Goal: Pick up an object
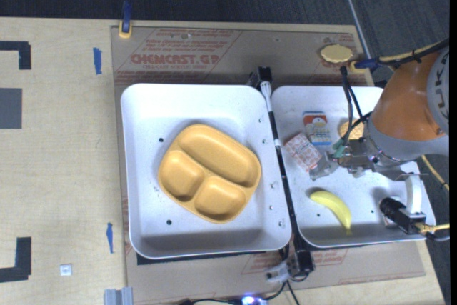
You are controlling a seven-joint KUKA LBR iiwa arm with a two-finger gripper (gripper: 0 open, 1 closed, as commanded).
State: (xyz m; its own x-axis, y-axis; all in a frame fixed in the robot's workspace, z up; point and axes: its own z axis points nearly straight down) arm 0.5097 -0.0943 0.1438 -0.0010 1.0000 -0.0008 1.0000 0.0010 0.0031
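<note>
Whether the fingers are spread or closed cannot be told; the gripper (335,161) sits low in the right bin (371,228), at a crumpled clear packet (303,151). Nothing looks lifted yet. A banana (333,206) lies just below, a small carton (316,127) above; the left bin (143,153) holds a yellow tray (208,171). The pick seems undone.

Blue tape marks (97,61) and black squares (9,108) on wooden bench (57,168)
</note>
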